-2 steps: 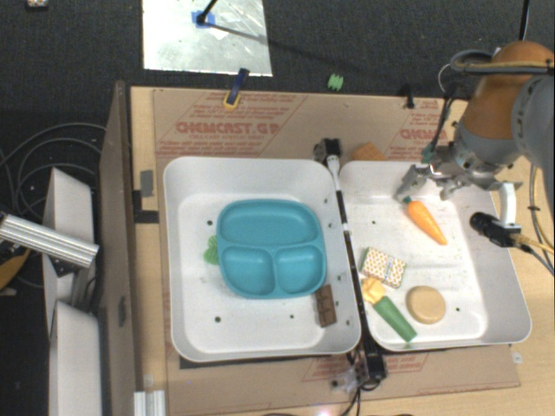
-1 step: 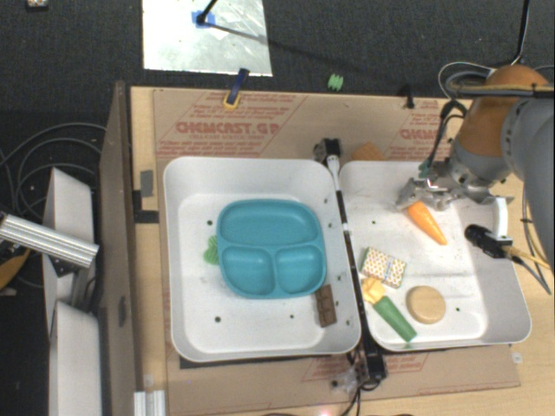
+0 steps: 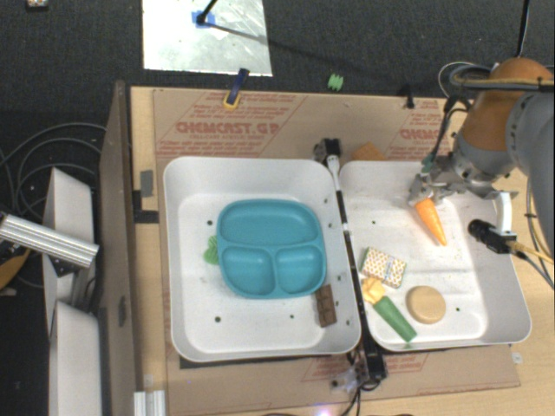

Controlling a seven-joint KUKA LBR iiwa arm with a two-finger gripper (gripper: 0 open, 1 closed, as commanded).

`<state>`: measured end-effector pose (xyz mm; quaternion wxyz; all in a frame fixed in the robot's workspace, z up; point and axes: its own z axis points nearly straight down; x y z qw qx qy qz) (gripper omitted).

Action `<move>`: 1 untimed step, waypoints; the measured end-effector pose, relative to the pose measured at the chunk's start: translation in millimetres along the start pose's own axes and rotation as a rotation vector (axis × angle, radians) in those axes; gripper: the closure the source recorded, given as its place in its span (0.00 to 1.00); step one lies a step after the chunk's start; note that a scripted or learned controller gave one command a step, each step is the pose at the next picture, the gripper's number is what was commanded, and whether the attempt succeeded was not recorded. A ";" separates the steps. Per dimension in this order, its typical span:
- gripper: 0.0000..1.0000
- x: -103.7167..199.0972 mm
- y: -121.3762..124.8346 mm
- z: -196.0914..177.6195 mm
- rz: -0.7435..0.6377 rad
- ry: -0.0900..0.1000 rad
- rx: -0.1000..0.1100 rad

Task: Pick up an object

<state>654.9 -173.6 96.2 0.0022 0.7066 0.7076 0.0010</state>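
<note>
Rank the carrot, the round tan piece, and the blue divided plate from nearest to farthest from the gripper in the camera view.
1. Carrot, right bin, at the gripper.
2. Round tan piece, near front of the right bin.
3. Blue divided plate, left bin, farthest.

The brown board (image 3: 260,120) under the two bins bears red print reading "CHEMCAST", repeated in part near its right end.

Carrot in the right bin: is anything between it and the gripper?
Nothing visible. The gripper sits right at the carrot's upper end in the right bin. The patterned packet, green piece and tan disc lie lower down, apart from it.
</note>
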 end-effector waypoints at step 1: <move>1.00 82.8 -10.0 -69.9 -0.010 0.004 -0.003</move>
